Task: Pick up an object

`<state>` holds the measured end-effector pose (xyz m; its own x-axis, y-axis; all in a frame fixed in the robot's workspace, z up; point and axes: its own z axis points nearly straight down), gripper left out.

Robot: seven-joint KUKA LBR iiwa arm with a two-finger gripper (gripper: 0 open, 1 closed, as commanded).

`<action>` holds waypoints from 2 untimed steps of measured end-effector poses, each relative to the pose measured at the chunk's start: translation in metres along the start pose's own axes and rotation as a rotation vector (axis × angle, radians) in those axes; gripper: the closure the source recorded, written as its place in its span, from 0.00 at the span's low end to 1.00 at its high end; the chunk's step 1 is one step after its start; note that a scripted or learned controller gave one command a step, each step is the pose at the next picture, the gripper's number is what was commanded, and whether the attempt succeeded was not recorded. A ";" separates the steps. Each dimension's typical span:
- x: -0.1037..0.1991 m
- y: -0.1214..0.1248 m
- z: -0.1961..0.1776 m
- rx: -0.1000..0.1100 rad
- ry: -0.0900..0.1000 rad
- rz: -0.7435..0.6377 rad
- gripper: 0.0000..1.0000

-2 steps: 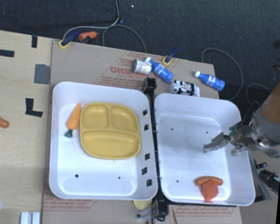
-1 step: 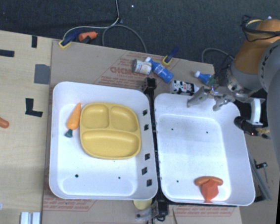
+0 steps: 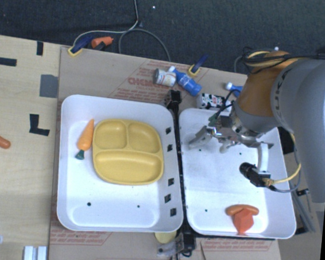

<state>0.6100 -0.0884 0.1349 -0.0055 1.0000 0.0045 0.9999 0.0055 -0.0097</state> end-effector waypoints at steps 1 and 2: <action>-0.006 0.018 0.052 -0.009 -0.007 0.003 0.00; -0.017 0.060 0.049 -0.013 -0.005 0.003 0.00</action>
<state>0.6700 -0.1048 0.0852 -0.0027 1.0000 -0.0007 1.0000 0.0027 0.0031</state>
